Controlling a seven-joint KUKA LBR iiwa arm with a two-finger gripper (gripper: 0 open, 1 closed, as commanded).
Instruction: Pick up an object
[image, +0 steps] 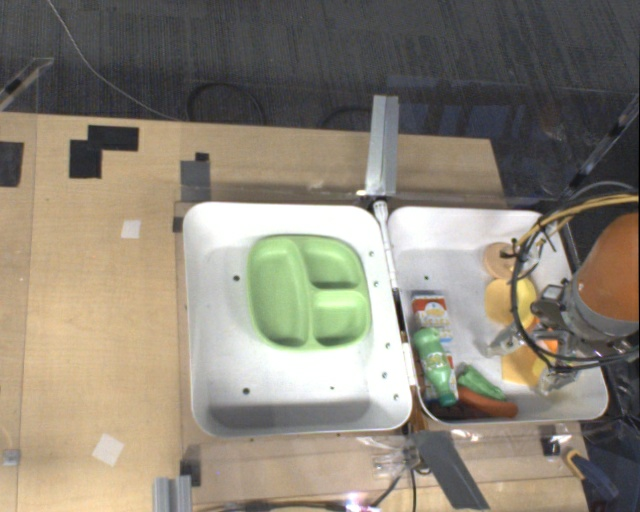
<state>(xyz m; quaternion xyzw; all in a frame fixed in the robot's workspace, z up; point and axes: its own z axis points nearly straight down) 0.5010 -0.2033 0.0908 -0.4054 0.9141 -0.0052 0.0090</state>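
The objects to pick from all lie in the right bin (440, 240), and the ones nearest the gripper (535, 350) are yellow. A rounded yellow piece (503, 300) lies toward the bin's right side, and a second yellow piece (518, 370) sits just below it, partly hidden under the tool. The gripper hangs low over these two, close to the bin's right wall. Cables and the wrist cover so much of it that I cannot tell whether it is spread apart, closed, or gripping anything. Above it the arm (612, 280) enters from the right, its orange band facing the camera, with a loop of dark and yellow cables (545, 235) arching over the bin's upper right. A flat tan disc (496, 258) rests near the bin's back, just above the rounded yellow piece. Along the bin's left wall a small carton with a red top (430, 312) lies lengthwise, touching a green bottle (436, 368) below it. At the front wall what looks like a green pepper (478, 383) lies against a reddish-orange piece (488, 404). The left bin (215, 300) holds a light green divided tray (305, 290), well apart from the gripper.
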